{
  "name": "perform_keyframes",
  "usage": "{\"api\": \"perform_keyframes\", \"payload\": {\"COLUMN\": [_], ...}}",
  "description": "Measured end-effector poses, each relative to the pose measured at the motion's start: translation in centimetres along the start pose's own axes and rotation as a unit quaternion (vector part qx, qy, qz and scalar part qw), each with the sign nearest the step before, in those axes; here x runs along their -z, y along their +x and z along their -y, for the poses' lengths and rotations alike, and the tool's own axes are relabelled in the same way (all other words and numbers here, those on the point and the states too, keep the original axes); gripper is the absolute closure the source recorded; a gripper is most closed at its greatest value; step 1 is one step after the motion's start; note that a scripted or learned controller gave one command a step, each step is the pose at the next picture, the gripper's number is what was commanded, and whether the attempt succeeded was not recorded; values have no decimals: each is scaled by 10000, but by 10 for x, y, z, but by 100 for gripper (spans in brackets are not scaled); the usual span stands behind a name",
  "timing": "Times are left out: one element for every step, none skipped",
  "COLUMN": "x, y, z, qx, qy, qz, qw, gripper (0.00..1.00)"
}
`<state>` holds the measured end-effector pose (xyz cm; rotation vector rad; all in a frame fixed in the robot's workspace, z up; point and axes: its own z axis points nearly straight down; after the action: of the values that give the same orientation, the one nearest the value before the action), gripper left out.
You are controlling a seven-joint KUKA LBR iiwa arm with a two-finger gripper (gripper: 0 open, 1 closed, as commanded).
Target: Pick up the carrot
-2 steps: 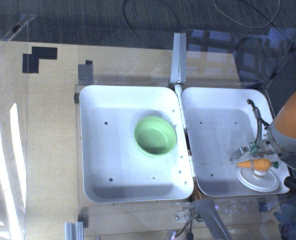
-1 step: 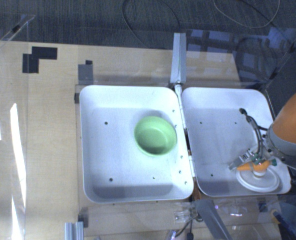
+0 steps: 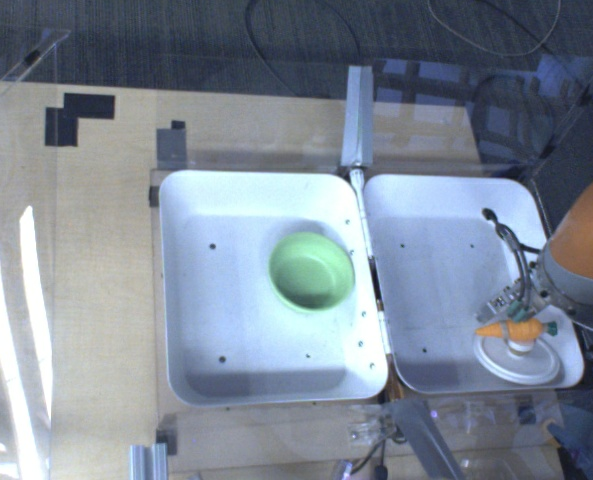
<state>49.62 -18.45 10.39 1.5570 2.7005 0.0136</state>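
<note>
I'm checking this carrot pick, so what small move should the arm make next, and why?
Probably a slow, short lift straight up. The gripper sits right over the carrot, which lies on a white plate in the right bin; a lift would show whether the carrot comes along.

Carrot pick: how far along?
Done: the arm has reached into the right bin, and the gripper is down at the carrot. In hand: the approach or grasp; the carrot lies over a white plate right under the gripper, but I cannot tell whether it is gripped. Left: a confirmed grasp and the lift. The green bowl sits in the left bin.
</note>
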Motion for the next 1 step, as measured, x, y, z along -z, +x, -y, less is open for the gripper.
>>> {"api": "perform_keyframes", "payload": {"x": [0], "y": [0], "z": [0], "qx": [-2], "qy": [1], "qz": [-1], "qw": [10000], "gripper": [0]}}
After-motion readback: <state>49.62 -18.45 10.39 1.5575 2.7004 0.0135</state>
